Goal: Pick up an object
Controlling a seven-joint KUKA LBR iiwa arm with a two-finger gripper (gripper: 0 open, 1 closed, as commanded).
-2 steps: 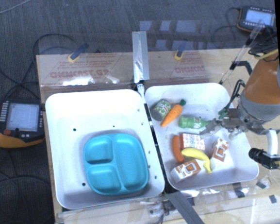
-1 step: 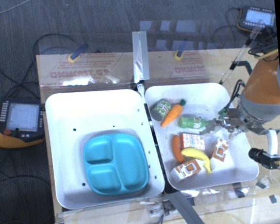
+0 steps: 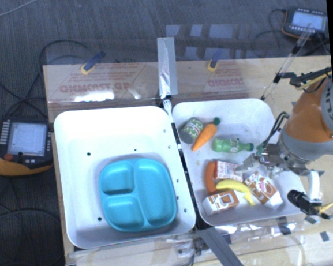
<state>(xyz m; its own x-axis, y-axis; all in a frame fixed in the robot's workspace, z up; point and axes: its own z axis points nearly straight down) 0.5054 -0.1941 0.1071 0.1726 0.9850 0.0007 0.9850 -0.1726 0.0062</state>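
Note:
The right bin holds several toy foods. A green can and a carrot lie at its far left, with a green bottle beside them. Nearer the front are a red-orange piece, a banana, a brown carton and a red-and-white carton. My gripper hangs low over the bin's right side, just right of the bottle's cap and above the red-and-white carton. I see nothing held in it.
The left bin carries a blue divided plate. A metal divider stands between the bins at the back. The arm's orange band and cables crowd the right edge. Handheld pendants lie on the floor at the left and top right.

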